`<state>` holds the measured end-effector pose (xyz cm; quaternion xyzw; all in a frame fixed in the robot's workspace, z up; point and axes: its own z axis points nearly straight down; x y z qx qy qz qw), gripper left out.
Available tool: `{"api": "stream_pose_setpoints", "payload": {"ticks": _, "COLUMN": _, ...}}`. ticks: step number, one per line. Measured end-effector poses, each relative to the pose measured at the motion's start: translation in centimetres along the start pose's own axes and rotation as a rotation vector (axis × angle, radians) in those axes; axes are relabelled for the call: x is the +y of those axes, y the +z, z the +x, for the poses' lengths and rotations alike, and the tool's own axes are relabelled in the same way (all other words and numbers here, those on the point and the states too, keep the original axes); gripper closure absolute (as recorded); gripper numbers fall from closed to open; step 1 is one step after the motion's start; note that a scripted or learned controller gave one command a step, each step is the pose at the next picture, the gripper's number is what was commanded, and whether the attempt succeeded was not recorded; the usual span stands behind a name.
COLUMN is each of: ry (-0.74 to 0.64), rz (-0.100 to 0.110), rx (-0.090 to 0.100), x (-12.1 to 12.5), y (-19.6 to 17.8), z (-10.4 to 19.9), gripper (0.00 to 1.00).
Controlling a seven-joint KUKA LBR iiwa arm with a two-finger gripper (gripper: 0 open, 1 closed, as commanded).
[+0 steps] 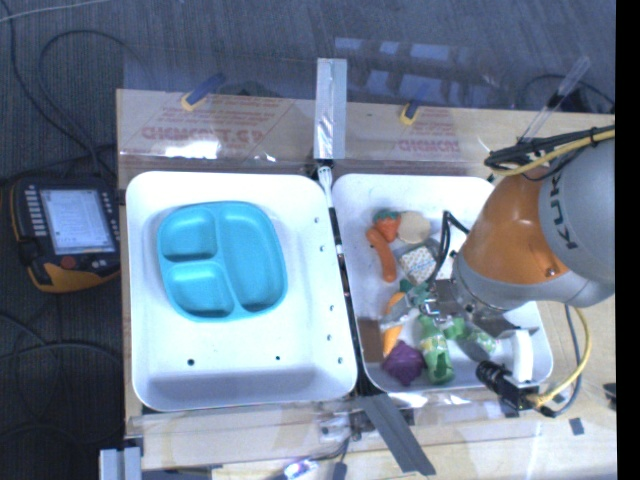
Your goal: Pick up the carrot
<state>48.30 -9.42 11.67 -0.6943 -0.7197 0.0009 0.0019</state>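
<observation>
Even, cool light; slight softness

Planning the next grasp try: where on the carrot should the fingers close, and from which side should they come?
Grip the carrot mid-body, coming straight down, fingers closing across its narrow width. It lies flat and elongated in the right bin, running from its green top toward the bin's middle. Its left flank looks free; a speckled piece crowds its right, so that finger probably has little room.
</observation>
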Motion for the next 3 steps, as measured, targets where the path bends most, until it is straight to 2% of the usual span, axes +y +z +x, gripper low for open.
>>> {"api": "stream_pose_setpoints", "payload": {"ticks": 1, "ry": 0.175, "rz": -0.008, "rx": 0.002, "x": 2.0, "y": 2.7, "z": -0.1, "gripper": 0.00}}
{"api": "stream_pose_setpoints", "payload": {"ticks": 2, "ry": 0.175, "rz": -0.013, "rx": 0.002, "x": 2.2, "y": 1.7, "z": -0.1, "gripper": 1.00}}
{"api": "stream_pose_setpoints", "payload": {"ticks": 3, "ry": 0.119, "rz": -0.002, "rx": -0.004, "x": 4.5, "y": -9.8, "z": 4.6, "gripper": 1.00}}
